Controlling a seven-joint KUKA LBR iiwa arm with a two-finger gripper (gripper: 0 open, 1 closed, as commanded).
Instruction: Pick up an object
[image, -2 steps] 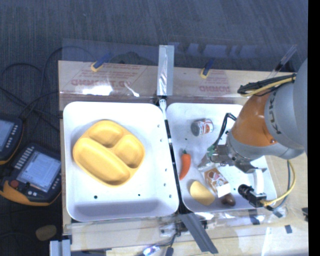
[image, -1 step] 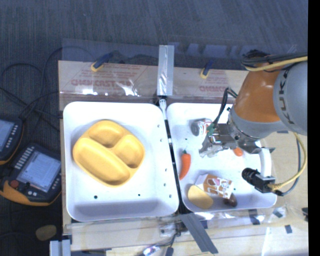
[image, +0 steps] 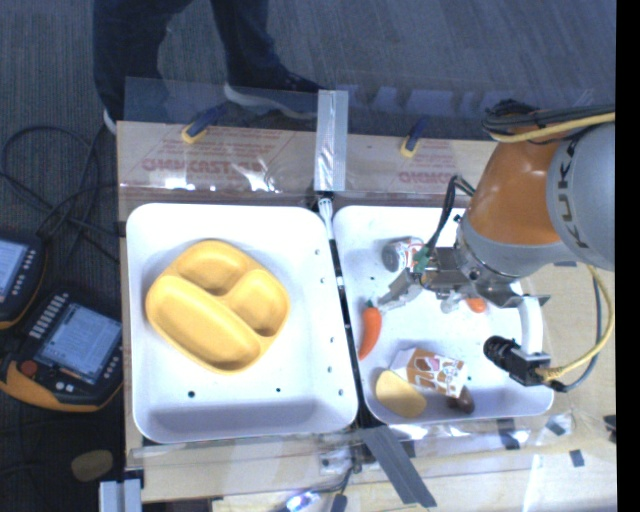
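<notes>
Along the right bin's (image: 535, 400) left wall lies an orange carrot (image: 369, 330), upright-ish, untouched. Near the bin's front edge: a tan round piece (image: 400, 395), touching a small printed carton (image: 435, 371), with a dark bit (image: 461, 403) at its right. Grey metallic item (image: 402, 252) sits toward the back. Gripper (image: 432, 280) hovers mid-bin, just right of the carrot and in front of the grey item; cannot tell whether it is grasping or released, nothing visibly held. Orange-banded arm (image: 540, 190) comes in from the right. Left bin (image: 230, 410) holds a yellow sectioned tray (image: 215, 303).
</notes>
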